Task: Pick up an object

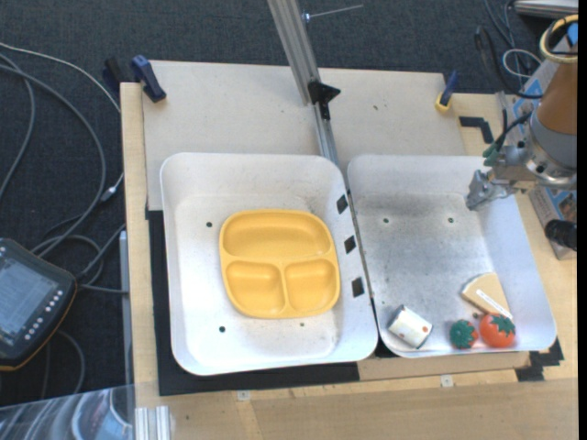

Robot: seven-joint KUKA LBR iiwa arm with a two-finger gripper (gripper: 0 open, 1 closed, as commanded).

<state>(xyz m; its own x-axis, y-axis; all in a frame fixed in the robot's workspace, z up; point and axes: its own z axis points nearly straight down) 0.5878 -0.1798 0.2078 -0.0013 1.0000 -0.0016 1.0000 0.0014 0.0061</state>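
My gripper (480,193) hangs over the far right part of the right bin (413,236), with nothing seen between its tips. Along that bin's near edge lie a small white cup-like piece (410,325), a green toy vegetable (463,334), a red tomato-like toy (497,330) and a tan wedge (486,294). These objects sit well below the gripper in the view, apart from it.
A yellow divided plate (278,262) rests in the middle of the left bin (193,246). A metal pole (292,35) rises from the bench behind the bins. Clamps sit at the bench's far corners, and cables run on the floor at left.
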